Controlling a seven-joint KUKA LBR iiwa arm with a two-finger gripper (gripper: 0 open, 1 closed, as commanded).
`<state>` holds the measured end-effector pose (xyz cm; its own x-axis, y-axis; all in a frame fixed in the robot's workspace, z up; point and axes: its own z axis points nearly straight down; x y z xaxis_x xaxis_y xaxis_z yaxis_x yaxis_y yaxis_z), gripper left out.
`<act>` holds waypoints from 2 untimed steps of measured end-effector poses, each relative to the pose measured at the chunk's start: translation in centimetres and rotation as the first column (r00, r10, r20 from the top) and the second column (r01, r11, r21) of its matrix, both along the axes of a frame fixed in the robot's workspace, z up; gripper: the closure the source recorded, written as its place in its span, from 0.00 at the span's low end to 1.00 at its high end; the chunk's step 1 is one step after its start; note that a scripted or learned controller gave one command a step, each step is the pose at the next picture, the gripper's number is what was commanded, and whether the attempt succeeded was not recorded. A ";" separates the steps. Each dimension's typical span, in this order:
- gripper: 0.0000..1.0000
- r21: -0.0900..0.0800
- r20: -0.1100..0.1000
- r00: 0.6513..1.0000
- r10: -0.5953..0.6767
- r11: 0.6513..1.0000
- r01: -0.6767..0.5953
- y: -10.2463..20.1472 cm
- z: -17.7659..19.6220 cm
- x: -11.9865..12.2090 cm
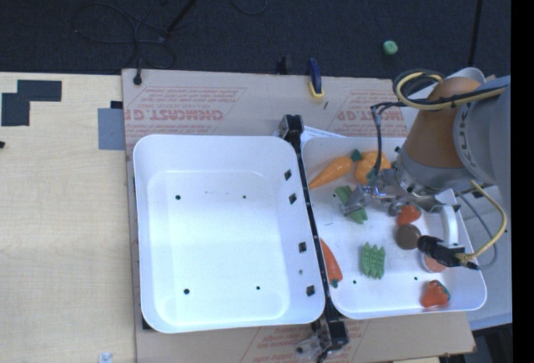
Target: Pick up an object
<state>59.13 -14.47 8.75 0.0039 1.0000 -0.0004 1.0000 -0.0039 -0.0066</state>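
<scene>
Around the green ridged toy point(372, 259) the right bin point(392, 303) floor is bare below and left; carrots point(331, 171), strawberry point(434, 294) and the arm point(446, 136) crowd elsewhere.

We could not make out the gripper point(360, 204) fingers among the clutter at centre right. The arm point(467, 136) ran off the frame's right edge and covered part of the right bin point(392, 303). Beneath its wrist, a red piece point(408, 214) and a second orange carrot point(368, 164) showed only partly.
</scene>
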 end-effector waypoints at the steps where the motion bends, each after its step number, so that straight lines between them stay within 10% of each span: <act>1: 0.00 0.006 -0.003 1.000 0.007 1.000 -0.007 -4.0 0.0 5.1; 2: 1.00 0.004 -0.002 1.000 0.009 1.000 -0.009 -4.0 1.0 4.9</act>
